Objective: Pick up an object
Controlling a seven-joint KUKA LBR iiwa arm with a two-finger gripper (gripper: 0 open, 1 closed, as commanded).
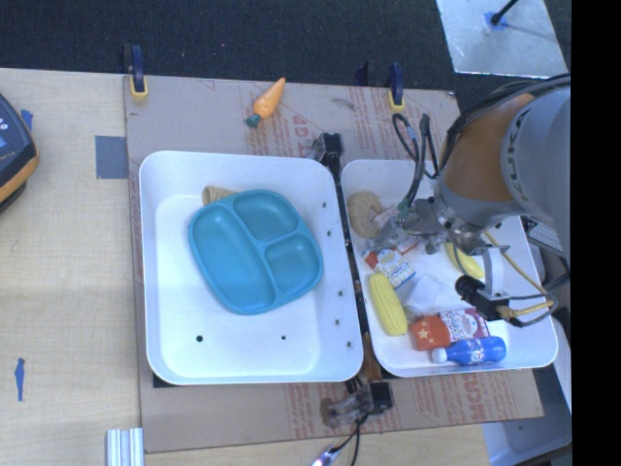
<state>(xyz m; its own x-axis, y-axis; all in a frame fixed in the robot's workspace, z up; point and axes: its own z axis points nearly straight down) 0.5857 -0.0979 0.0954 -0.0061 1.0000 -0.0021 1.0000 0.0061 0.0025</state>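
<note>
White bins sit side by side on the bench. Left bin (165,260) holds a blue divided plate (254,249), tilted a bit, w/ a tan bit poking out at its top-left edge. Right bin (539,352) is cluttered: corn cob (387,303), red packet (435,331), blue-and-white bottle (472,351) near the front wall, tan round piece (364,212) at the back-left. Grey arm w/ orange band (485,163) hangs over the right bin; gripper (412,223) is down among the items at centre. Jaws: can't tell, wrist and cables block them. Toy carrot (266,100) lies outside, behind the left bin.
</note>
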